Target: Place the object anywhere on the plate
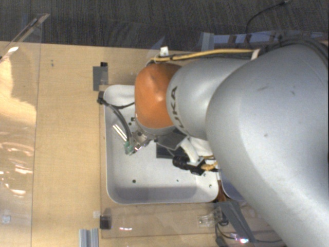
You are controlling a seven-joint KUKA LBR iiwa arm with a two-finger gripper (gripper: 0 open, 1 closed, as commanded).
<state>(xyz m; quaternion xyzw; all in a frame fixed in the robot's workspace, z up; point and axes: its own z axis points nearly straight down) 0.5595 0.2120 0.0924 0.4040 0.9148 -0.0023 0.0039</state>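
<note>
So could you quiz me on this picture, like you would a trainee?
1. True or false: the arm reaches over a white bin.
2. What colour is the band above the wrist?
A. blue
B. orange
C. green
3. Fill in: the bench top around the bin looks like light ____.

Key: 1 true; 2 B; 3 wood.
</note>
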